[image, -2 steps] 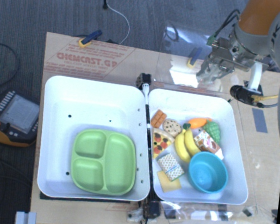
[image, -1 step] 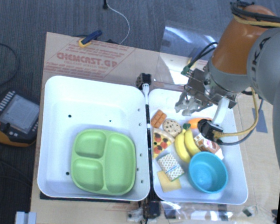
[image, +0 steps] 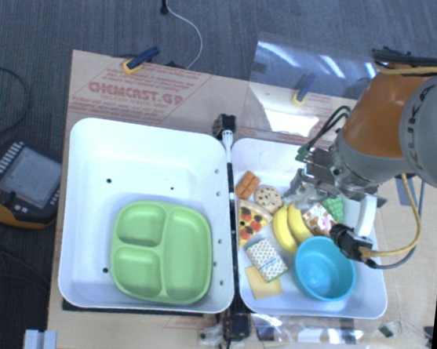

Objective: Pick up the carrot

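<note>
Right now the carrot (image: 247, 185) lies in the right bin (image: 372, 303), near its left wall, long axis running up and down the view. The gripper (image: 310, 183) hangs to its right, over the bananas (image: 290, 224); how its jaws stand cannot be told.

We are seeing two shallow bins sitting side by side: the left bin (image: 93, 162) holding a sectioned plate (image: 163, 251), the right bin (image: 372, 303) holding a carrot piece (image: 247, 185) at its left, bananas (image: 290, 224) and a bowl (image: 323, 269) lying right of it.
</note>
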Controlling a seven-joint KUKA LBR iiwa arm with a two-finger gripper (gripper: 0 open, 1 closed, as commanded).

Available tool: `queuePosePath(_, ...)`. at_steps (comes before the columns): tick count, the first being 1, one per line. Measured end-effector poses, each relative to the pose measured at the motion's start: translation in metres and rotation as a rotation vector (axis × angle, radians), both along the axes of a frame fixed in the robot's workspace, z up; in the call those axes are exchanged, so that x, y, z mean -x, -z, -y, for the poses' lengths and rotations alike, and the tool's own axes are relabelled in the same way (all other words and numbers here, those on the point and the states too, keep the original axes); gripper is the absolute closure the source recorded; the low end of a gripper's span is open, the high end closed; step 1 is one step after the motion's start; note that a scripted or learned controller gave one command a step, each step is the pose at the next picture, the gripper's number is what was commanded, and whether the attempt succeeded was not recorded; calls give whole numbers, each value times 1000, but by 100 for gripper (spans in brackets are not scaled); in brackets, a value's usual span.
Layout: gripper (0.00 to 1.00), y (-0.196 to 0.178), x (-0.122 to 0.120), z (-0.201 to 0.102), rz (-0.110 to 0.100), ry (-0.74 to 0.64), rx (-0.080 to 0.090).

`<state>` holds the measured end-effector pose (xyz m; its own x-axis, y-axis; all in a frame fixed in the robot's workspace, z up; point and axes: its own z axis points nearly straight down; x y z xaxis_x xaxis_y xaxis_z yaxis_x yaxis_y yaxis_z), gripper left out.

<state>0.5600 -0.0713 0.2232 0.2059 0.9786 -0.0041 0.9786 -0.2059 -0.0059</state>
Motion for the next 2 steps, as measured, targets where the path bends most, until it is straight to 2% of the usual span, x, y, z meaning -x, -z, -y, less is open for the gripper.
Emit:
queuePosePath(1, 100, -140, 27, 67, 16, 77, 4)
queuePosePath(2, 0, -135, 27, 65, 7, 74, 2)
